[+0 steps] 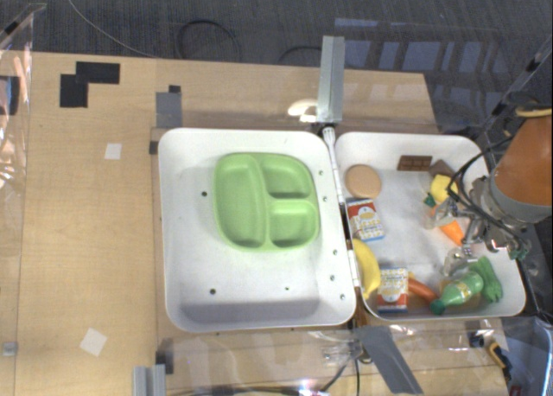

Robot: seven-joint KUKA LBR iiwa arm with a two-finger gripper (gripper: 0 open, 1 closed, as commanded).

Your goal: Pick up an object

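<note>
Here the arm (525,161) reaches in over the right bin (406,145), and the pincer (467,243) hangs low above that bin's near right part, placed where the toy items lie thickest, presumably so that a descent meets a candidate. Whether the pincer is released or clenched cannot be told: its metal parts are small and blurred against the clutter, and no item is seen gripped. Candidates for the task lie around it. Just below the pincer rests a green bottle (467,289); beside it, toward the bin's centre, lies an orange carrot-like piece (422,289). Just above the pincer sit a small orange piece (452,232) and a yellow item (441,187). Farther toward the centre divider stand two small cartons (367,220), (393,289), with a banana (368,266) between them, a round tan biscuit (364,182) beyond, and a brown chocolate bar (414,162) at the far wall. The left bin (186,299), well apart from the pincer, holds a green compartment tray (263,200) lying flat with nothing visible in its sections. The surface (78,239) carries both bins side by side. Judged from position, the bottle or the small orange piece is the nearest pick.
</note>
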